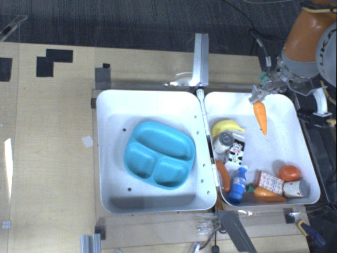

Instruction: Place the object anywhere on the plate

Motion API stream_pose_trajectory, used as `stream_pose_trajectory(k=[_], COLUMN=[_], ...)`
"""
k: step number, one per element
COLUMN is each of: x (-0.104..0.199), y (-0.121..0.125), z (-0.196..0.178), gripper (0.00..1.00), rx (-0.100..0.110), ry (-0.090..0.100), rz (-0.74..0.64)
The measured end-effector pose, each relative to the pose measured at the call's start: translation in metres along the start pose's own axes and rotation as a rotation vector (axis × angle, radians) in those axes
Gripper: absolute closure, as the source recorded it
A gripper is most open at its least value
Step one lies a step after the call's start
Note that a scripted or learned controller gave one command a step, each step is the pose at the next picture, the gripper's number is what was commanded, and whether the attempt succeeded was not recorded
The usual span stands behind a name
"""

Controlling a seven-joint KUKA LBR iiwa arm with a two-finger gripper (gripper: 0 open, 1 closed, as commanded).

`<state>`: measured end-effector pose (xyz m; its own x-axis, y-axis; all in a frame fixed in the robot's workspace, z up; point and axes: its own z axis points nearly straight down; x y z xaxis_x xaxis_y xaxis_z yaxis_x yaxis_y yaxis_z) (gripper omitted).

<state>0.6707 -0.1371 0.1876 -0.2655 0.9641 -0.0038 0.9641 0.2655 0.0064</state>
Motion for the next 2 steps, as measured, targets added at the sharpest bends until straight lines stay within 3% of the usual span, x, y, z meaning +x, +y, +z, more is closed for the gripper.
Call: stream_pose_trajectory(k=[1, 2], x=[0.085, 0.168], y=[0.023, 0.038], z=[-0.020, -0.046], gripper=[1.00, 1.00], rx=[0.000, -0.002], ry=[0.002, 0.002], rz=[-0.227, -0.345])
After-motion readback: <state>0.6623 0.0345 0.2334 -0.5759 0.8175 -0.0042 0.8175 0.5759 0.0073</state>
